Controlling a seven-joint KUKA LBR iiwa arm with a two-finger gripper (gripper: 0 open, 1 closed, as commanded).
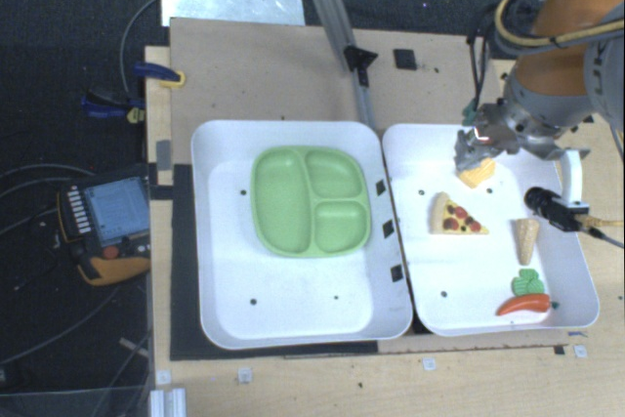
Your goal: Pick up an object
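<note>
The pincer (476, 149) hangs directly over a yellow cheese-like wedge (479, 176) in the right-hand shallow white bin (427, 161); released or clenched, I cannot tell.

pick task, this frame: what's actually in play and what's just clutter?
In play:
- gripper, at the yellow wedge
- pizza slice, cone and veg toy, other candidates in the right bin

Lying about:
- green divided plate in the left bin
- blue clamp at the bench edge
- pendant off the bench
</note>
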